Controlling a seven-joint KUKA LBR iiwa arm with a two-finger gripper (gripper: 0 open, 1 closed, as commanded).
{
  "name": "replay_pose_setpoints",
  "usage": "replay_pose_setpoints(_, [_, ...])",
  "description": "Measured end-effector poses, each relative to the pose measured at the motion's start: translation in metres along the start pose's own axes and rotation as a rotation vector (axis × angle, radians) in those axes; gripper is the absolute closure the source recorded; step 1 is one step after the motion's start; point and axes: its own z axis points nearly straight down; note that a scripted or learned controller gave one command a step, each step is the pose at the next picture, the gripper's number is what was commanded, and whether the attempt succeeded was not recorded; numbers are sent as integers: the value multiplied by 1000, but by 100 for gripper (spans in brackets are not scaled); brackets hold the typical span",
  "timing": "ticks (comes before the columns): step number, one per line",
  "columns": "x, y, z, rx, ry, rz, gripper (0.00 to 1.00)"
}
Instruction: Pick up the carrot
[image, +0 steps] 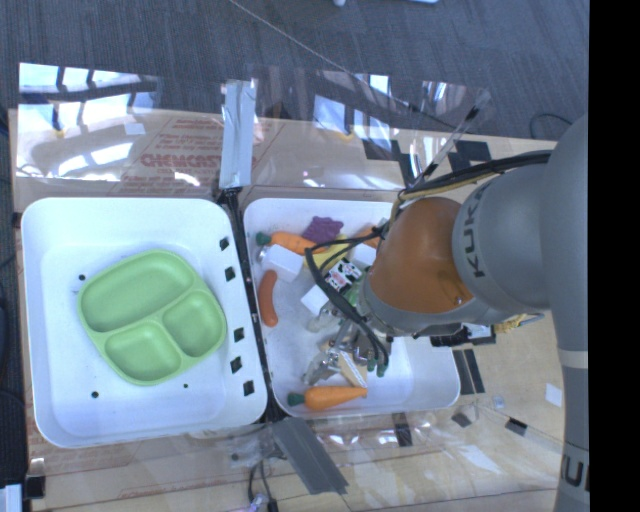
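Note:
Two carrots lie in the right bin (440, 385). One orange carrot (335, 397) with a green stub at its left end rests along the bin's front wall. The other carrot (292, 241) lies near the back left corner, by a purple toy (323, 229). My gripper (336, 360) hangs low over the front part of the bin, just above and behind the front carrot. The arm's orange band (425, 258) and grey body hide the bin's right half. Nothing is visibly held.
A red-orange sausage (268, 298) lies along the right bin's left wall, with a white block (283, 262) behind it. A small yellowish piece (352, 377) sits beside the gripper. The left bin (50, 300) holds a green divided plate (150, 315).

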Motion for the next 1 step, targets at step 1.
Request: replay_pose_setpoints(1, [22,23,-5,-4,-23,-370,0])
